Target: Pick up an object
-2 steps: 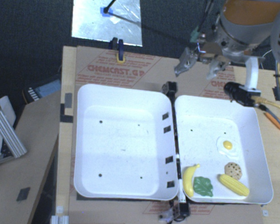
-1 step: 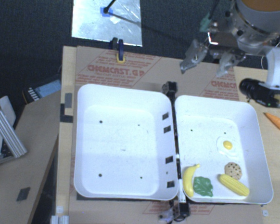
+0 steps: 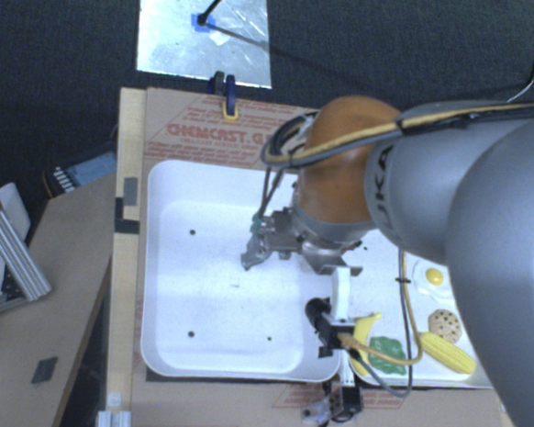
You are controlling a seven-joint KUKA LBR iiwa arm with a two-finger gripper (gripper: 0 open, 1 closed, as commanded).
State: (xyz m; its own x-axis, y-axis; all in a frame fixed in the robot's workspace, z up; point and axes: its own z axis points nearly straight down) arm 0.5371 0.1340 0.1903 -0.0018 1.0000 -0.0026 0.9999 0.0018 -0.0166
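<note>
My fingers [image 3: 251,255] hang low over the left shallow white plastic bin [image 3: 166,274], above bare floor near the wall it shares with its neighbour. From this slant I cannot tell whether they are parted or closed, and no object shows between them.

Everything worth taking lies in the right shallow white plastic bin [image 3: 418,307], past that wall, toward the view's right and lower edge and well apart from me. A flat green plastic piece [image 3: 387,349] lies nearest. Beyond it is a yellow toy corn cob [image 3: 447,353], its long axis running from upper left down to lower right. A round tan toy cookie [image 3: 442,323] sits just above the cob, and a toy fried egg with a yellow yolk [image 3: 434,277] lies farther up.

I judge the next move to be a lift clear of the wall, then a crossing toward the cob, with my grip set across its length.
</note>
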